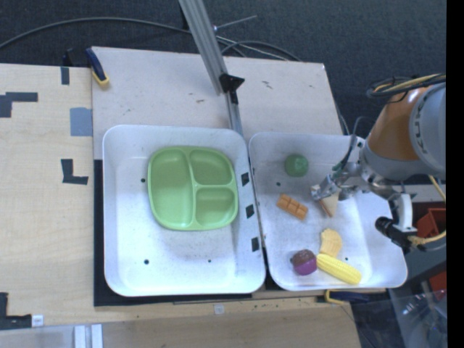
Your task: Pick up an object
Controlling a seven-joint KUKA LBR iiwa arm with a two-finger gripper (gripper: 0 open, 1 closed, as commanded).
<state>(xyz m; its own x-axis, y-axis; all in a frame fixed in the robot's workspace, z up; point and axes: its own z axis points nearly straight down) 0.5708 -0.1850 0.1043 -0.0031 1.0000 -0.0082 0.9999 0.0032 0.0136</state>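
My gripper [323, 192] hangs low over the middle of the right bin [377, 267], with the grey arm and its orange band reaching in from the right. A small tan wedge [328, 207] lies directly under the gripper's tip, touching or nearly touching it. To its left lies an orange ridged block [293, 206]. A green ball [296, 165] rests toward the back of the bin. Near the front are a yellow chip-like piece [330, 241], a purple and red round item [304, 262] and a yellow corn cob [339, 269].
The left bin [123, 259] holds a green three-compartment plate [193, 187]. A slanted metal pole [205, 35] rises behind the bins. Cables run across the dark floor at the back, and a blue and yellow clamp [97, 67] sits at the bench's far left corner.
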